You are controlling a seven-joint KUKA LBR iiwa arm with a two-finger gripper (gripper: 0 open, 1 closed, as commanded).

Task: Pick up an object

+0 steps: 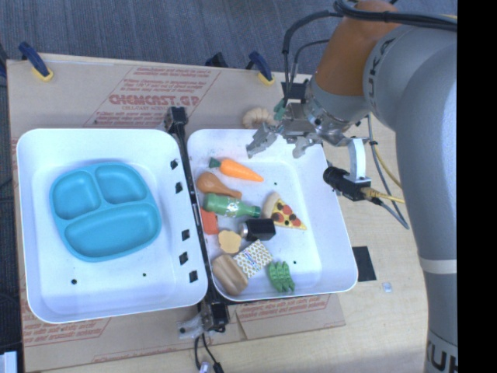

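A: Start with the big things. What is on the bench?

B: Two white bins side by side. The left bin (31,231) holds a blue divided plate (105,210). The right bin (330,231) holds the toy food, and the gripper (281,140) hangs over its 12 o'clock rim, jaws spread apart with nothing between them.

A: Which object looks the best pick?

B: I'd judge the carrot (237,170). It lies nearest the gripper, toward 12 o'clock in the right bin, with bare floor on its upper side. It looks like light, stiff plastic, smooth and tapered, so likely slippery. Take it across the thick middle, not the thin tip.

A: What crowds it?

B: The drumstick (215,185) lies just beside it at 7 o'clock, and the green bottle (231,206) is below that. The pizza slice (283,212) is at about 4 o'clock from the carrot, flat and probably hard to get fingers under.

A: And the rest?

B: Toward 6 o'clock in the bin things pack close: a bread roll (228,273), a patterned packet (253,259) touching it, a green leafy piece (280,276), a small black block (258,228) and a tan disc (229,242). A finger coming down there would likely hit a neighbour. A beige lump (255,117) lies outside the bin at 12 o'clock.
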